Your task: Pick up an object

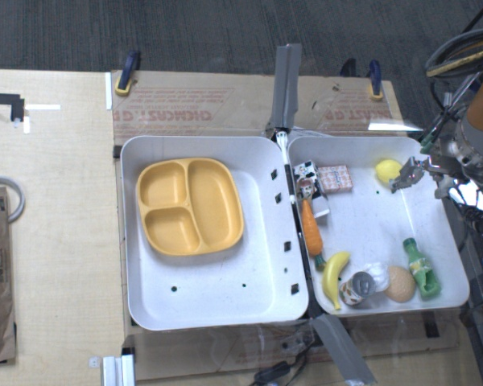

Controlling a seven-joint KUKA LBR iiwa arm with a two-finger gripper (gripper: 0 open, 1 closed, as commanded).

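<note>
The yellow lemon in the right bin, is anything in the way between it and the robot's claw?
Nothing visible is. The gripper sits just right of the lemon, over the right bin's upper part, with only bare white floor between them. The small pink box lies on the lemon's far left side, away from the gripper.

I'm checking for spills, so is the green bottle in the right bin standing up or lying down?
Lying down. The green bottle rests on its side on the right bin's floor, cap toward the bin's far side, beside the tan egg.
</note>
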